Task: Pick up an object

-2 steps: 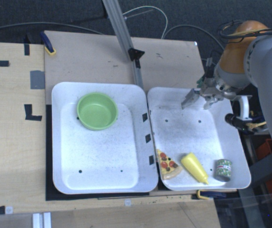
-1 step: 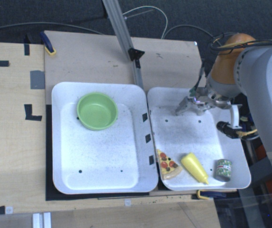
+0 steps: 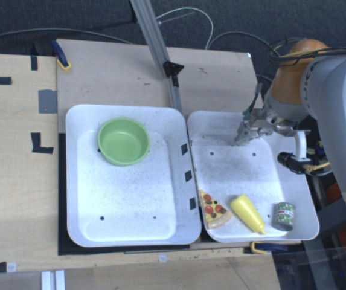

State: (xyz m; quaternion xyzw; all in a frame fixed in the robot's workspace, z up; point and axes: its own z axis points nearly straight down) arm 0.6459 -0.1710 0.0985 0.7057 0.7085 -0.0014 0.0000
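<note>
Arm (image 3: 317, 83): the grey arm is seen entering from the right, its orange band lying above the wrist near the upper right; the wrist is angled down and leftward toward the right bin.
Gripper (image 3: 240, 139): it is positioned low over the upper part of the right bin, near that bin's back wall and well apart from the objects at the front. Whether the fingers are parted or closed cannot be told, as they are shown small and dark; nothing is seen held.
Right bin (image 3: 233, 165): a shallow white bin in which three objects are lined up along the front edge.
Pizza slice (image 3: 212, 209): a toy slice is laid flat in the front left corner of the right bin.
Yellow bottle (image 3: 247, 213): it is laid on its side just right of the pizza slice, its tip pointed toward the front right.
Small can (image 3: 284, 215): a greenish can is set in the front right corner, near the bottle's tip.
Left bin (image 3: 124, 204): a white bin placed beside the right one.
Green bowl (image 3: 123, 141): it is set upright in the back part of the left bin.
</note>
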